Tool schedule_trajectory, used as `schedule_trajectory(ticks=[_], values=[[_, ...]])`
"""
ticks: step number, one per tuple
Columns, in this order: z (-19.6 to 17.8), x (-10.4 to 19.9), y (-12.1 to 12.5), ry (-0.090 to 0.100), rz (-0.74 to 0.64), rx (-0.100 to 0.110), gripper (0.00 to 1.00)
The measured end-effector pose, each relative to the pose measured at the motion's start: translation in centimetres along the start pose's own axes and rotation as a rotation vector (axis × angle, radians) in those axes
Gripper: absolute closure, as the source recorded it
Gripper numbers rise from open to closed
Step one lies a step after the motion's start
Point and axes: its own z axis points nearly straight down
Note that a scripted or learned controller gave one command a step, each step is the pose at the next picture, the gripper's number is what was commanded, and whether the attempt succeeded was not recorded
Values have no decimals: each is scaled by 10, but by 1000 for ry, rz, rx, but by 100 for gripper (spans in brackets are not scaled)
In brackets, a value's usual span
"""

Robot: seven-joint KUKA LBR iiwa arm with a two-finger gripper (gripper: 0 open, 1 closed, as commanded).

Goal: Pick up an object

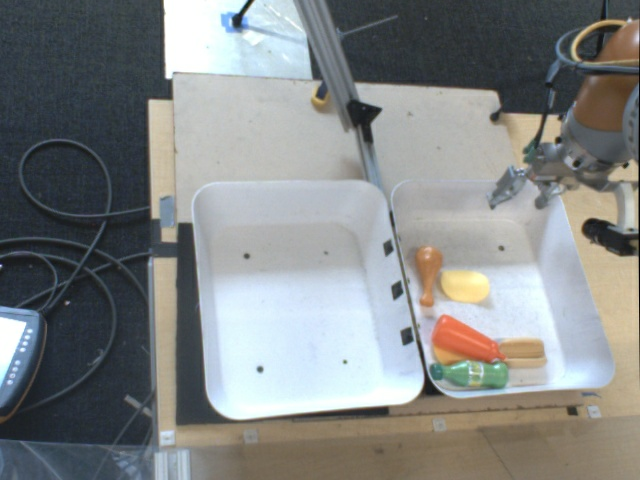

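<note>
**Gripper high over the right bin, nothing held**

Dark carpet with looping black cables surrounds your pale wooden table (260, 128), which bears two shallow white plastic bins. Your grey two-finger gripper (525, 188) hangs above the far rim of the right bin (585, 298), fingers spread apart with nothing between them. The left bin (290, 308) sits beside it. Your candidates all lie well apart from the gripper, clustered at the near left of the right bin: a tan wooden drumstick-shaped toy (429, 271), a pale yellow rounded lump (466, 286), an orange plastic carrot (465, 339), a tan bread-like roll (522, 349) and a green plastic bottle (471, 373). I judge crowding your main risk: carrot, roll and bottle touch, so a finger may land on a neighbour and push your target away.
</note>
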Motion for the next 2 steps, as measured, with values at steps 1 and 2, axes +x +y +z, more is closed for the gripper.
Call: schedule_trajectory(ticks=[1, 2], values=[[61, 2, 5, 0, 0, 0, 0], [70, 3, 7, -2, 0, -4, 0]])
